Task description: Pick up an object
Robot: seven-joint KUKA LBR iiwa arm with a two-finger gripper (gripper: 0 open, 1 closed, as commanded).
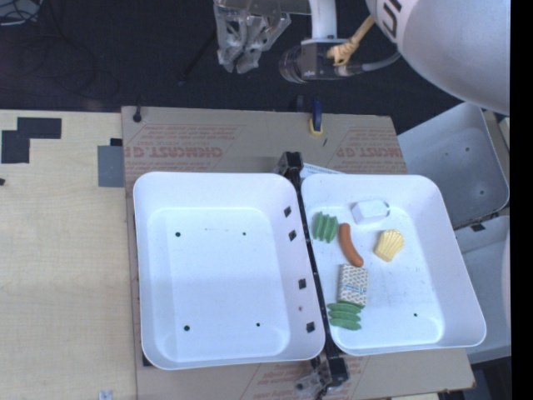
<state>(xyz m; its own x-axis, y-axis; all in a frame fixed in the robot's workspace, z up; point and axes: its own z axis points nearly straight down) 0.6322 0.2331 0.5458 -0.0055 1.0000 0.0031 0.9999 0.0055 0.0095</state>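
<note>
The right bin holds several small objects: a green pea pod, an orange sausage, a white block, a yellow ridged piece, a patterned box and a second green pod. My gripper hangs high at the top of the camera view, above the bench's far edge and well away from both bins. Nothing shows between its fingers.
The left bin sits beside the right one, joined by a black clip strip. Both rest on a cardboard sheet. A wooden benchtop extends to the left. The grey arm fills the upper right.
</note>
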